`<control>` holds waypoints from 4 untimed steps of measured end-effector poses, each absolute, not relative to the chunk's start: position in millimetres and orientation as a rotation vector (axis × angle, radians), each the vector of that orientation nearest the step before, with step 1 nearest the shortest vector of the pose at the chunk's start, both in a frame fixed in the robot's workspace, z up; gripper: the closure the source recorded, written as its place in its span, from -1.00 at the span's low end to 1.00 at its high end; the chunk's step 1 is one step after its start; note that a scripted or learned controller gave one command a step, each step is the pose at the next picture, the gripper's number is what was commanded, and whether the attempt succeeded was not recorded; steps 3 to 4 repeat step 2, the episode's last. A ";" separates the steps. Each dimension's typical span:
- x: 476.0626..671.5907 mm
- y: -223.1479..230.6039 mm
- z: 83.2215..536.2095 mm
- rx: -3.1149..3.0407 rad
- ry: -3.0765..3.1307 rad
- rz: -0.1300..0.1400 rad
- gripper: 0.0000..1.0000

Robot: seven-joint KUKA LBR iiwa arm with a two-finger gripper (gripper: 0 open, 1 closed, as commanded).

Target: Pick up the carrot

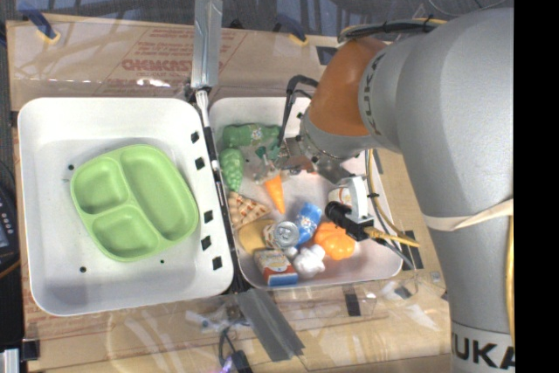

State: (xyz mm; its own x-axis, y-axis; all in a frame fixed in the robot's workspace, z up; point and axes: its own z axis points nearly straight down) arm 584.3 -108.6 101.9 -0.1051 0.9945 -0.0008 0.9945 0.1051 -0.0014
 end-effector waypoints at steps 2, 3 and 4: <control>588.5 -50.7 192.8 -1.499 -2.761 0.001 1.00; 588.5 -50.7 192.8 -1.499 -2.761 0.001 1.00; 588.5 -50.7 192.8 -1.499 -2.761 0.001 1.00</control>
